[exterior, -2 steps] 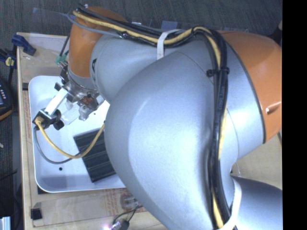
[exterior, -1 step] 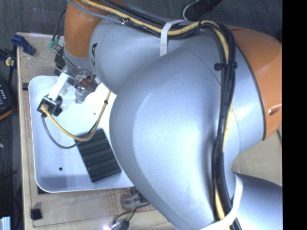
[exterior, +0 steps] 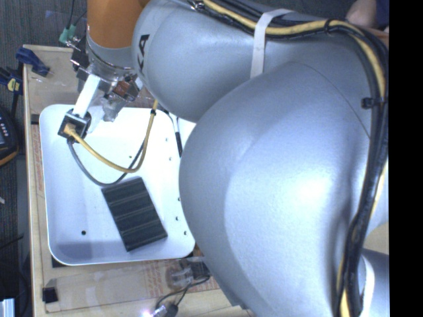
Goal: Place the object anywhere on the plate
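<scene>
The dark grey ribbed rectangular slab (exterior: 135, 214) lay flat on the floor of the shallow white bin (exterior: 66, 197), toward the bin's near edge, turned at a slant so its long side ran from upper left to lower right. Nothing touched it. I could not make out a plate apart from that white surface.

A yellow cable (exterior: 106, 161) and a thin black cable (exterior: 82, 167) sagged in a loop just above the slab's top end, running from a small white-and-black connector block (exterior: 73, 125) near the bin's left rim.

The gripper (exterior: 111, 107) hung over the bin's far left part, well apart from the slab, below the orange band (exterior: 109, 15). Whether the claw was released or clenched I could not tell; the tip was too cluttered and blurred.

The grey arm body (exterior: 277, 157) covered the right side of the scene. The wooden bench (exterior: 112, 282) showed under the bin's near edge, with 1 blue clamp (exterior: 30, 58) at the far left corner.
</scene>
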Tool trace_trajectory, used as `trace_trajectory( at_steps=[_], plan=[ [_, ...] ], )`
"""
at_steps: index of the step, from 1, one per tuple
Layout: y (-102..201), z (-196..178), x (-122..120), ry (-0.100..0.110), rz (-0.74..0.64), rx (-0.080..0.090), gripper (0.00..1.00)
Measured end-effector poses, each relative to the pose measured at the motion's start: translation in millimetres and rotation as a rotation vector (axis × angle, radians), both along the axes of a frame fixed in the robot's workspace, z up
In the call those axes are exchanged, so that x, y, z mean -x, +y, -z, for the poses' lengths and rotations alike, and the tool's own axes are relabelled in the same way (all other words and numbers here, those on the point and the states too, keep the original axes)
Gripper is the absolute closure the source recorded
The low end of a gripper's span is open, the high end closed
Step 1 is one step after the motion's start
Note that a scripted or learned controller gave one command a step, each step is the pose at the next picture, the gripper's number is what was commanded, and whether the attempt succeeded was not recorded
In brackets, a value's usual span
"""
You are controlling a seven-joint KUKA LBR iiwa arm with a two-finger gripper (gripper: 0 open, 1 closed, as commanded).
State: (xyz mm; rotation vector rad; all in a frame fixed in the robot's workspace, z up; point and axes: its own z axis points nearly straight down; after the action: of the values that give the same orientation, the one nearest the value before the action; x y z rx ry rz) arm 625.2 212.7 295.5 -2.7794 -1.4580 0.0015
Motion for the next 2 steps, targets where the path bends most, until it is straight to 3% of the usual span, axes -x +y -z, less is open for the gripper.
trace_trajectory(
  at_steps=[1, 2],
  plan=[
    [-87, -93, -15, -0.005, -0.304, -0.001, 1.00],
    [-81, -128, 100, -0.001, -0.326, 0.000, 1.00]
  ],
)
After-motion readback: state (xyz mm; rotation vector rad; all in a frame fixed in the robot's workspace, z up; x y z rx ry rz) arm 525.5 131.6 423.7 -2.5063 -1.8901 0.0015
